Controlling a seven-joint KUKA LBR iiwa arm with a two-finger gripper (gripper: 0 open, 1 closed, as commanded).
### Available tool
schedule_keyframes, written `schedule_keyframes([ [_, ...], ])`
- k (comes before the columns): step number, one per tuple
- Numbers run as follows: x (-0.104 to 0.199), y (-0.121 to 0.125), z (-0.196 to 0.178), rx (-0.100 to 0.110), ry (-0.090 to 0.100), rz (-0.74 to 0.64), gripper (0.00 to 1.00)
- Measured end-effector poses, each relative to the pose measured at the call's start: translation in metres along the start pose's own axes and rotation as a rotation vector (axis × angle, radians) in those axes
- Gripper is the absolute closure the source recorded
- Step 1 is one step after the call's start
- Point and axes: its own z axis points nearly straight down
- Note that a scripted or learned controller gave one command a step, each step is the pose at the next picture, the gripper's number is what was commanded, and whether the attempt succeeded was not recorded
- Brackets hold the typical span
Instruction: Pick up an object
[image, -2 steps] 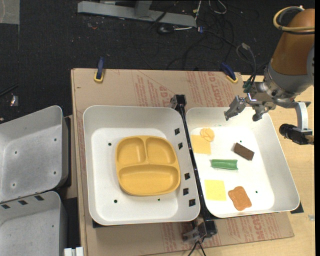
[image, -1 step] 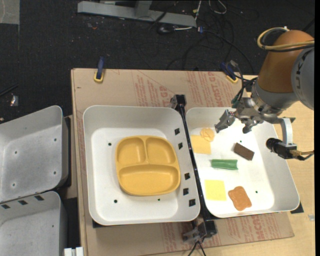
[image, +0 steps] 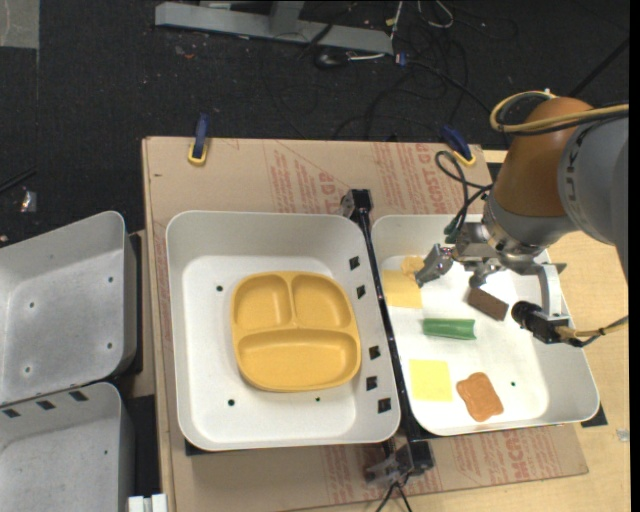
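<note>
**Tool over right bin, grip unclear**

Near edge of the right bin (image: 575, 395): orange-brown piece (image: 480, 397) and yellow square (image: 431, 380) side by side. Behind them, green piece (image: 448, 328). Further back, brown block (image: 488, 304), pale yellow slab (image: 402, 291) by the divider. Tool (image: 462, 262) hangs over the bin's far part, near slab and block; can't tell its state or any hold. Left bin (image: 190, 300) carries a yellow divided plate (image: 296, 331). Bench (image: 260, 170) beyond.
</note>
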Motion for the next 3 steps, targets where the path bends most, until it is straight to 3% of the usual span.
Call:
schedule_keyframes([
  [1,0.0,-0.005,0.064,0.0,0.0,0.001,0.0],
  [2,0.0,-0.003,0.05,-0.006,-0.001,0.002,1.0],
  [3,0.002,0.002,0.006,-0.009,-0.001,-0.002,1.0],
])
